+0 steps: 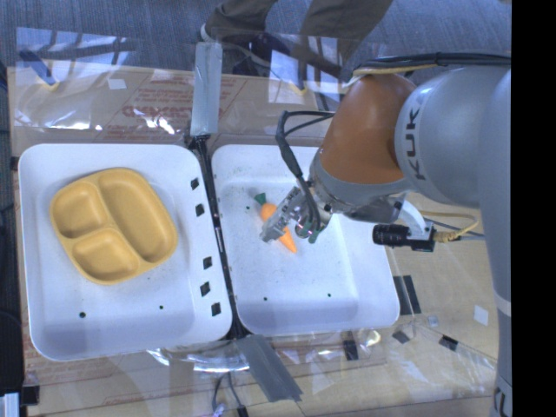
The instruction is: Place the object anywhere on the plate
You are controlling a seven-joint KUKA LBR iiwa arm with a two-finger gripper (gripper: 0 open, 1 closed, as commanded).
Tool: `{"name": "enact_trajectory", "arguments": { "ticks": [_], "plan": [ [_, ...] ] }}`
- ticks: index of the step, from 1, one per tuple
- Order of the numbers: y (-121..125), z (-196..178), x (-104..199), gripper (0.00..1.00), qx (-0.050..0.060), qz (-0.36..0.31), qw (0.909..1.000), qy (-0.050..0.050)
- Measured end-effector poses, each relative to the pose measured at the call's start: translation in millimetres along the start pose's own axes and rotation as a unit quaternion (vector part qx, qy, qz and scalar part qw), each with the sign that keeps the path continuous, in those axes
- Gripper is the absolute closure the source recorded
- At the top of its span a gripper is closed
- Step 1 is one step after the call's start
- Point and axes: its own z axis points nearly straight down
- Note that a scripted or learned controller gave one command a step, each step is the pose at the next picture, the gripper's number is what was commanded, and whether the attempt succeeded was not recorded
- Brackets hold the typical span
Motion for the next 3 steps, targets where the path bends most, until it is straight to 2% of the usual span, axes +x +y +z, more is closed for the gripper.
{"name": "enact_trajectory", "arguments": {
  "ticks": [1, 2, 3],
  "plan": [
    [0, 0, 0, 0.0, 0.0, 0.0, 1.0, 0.0],
    [-32, 83, 14, 0.0, 0.002, -0.035, 0.9994, 0.003],
    [17, -1, -13, 0.0, -0.002, 0.094, 0.9956, -0.002]
  ]
}}
